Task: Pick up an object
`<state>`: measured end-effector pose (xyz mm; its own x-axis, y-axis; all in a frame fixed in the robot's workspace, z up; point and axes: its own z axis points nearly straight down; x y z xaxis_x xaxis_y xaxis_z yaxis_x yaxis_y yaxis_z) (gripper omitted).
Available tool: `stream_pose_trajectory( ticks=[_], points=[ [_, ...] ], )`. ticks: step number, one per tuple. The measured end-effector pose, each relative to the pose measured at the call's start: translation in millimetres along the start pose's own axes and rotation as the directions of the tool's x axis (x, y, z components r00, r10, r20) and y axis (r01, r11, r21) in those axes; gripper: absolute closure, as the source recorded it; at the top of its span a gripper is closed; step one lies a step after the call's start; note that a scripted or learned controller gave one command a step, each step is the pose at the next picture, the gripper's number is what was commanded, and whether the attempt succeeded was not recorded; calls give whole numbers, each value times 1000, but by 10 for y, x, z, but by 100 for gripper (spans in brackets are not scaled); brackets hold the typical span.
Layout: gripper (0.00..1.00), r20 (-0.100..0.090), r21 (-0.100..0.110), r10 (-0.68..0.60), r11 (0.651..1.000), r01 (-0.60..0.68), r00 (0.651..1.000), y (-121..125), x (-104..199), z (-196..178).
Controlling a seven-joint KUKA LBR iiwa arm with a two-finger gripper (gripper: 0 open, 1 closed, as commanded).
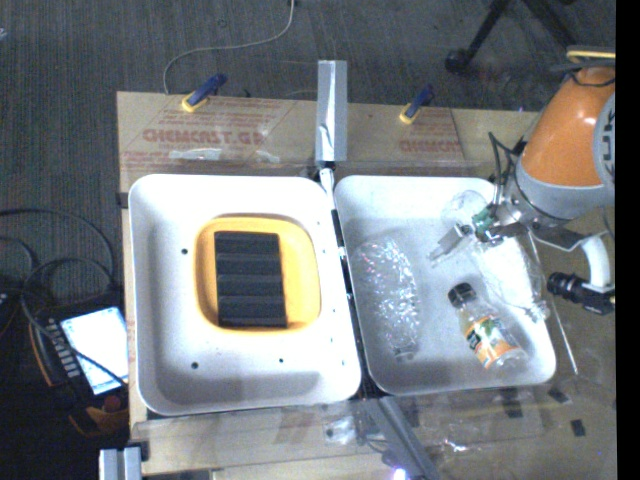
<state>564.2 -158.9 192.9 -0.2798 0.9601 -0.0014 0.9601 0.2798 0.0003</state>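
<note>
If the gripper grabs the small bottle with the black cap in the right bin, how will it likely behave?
The small bottle lies on its side, so a nudge would probably roll it. Its clear body looks smooth, perhaps slippery. It seems small and rigid, likely light.

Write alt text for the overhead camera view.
The robot's hand hangs over the right bin, which holds a small black-capped bottle and crumpled clear plastic. The left bin holds a yellow tray with a black insert.

Single fixed camera above bench [135,128], slanted down, both bins [160,368] framed.
</note>
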Motion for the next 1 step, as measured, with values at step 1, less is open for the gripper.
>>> stream_pose_trajectory(
  ticks=[1],
  points=[
    [100,-2,2,-153,988,153,988,-138,285,547]
  ],
)
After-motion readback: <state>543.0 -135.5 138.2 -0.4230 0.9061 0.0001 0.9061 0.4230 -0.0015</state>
